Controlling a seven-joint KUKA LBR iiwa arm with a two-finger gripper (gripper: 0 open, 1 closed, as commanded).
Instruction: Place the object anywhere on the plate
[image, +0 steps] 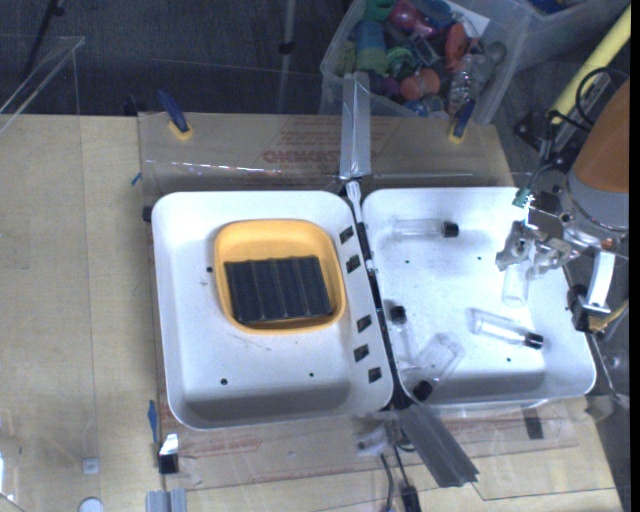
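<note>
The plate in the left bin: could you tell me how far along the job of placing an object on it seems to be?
Nothing looks done yet: the yellow plate holds only a dark ridged mat. The gripper hangs over the right bin, near its right side. The clear vials lie on that bin's floor. Left: grasp one, carry it to the left bin and set it on the plate.

faint red lettering runs across the clear plastic sheet (300, 155) behind the bins. it is too blurred to read, though it may be a brand name.
</note>
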